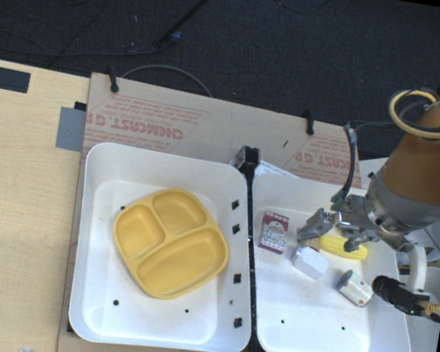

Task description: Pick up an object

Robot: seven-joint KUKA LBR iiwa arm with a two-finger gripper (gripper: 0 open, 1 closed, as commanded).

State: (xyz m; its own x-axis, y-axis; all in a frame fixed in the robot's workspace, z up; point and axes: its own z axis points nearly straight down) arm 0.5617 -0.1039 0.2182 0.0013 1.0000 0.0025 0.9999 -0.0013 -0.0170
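Note:
The right bin [318,336] holds a small red box [274,231], a pale grey block [310,261], a yellow object [344,248] and a short pale cylinder [354,288]. My gripper [332,235] hangs low over the back of this bin. Its fingers are spread open, one finger [313,227] reaching toward the grey block and the other ending at the yellow object. Nothing is held between them. The yellow object is partly hidden behind the gripper.
A yellow compartment plate [172,243] lies in the left bin [93,275]. A black divider [243,259] separates the two bins. The arm's orange band [434,158] stands above the right bin's back right corner.

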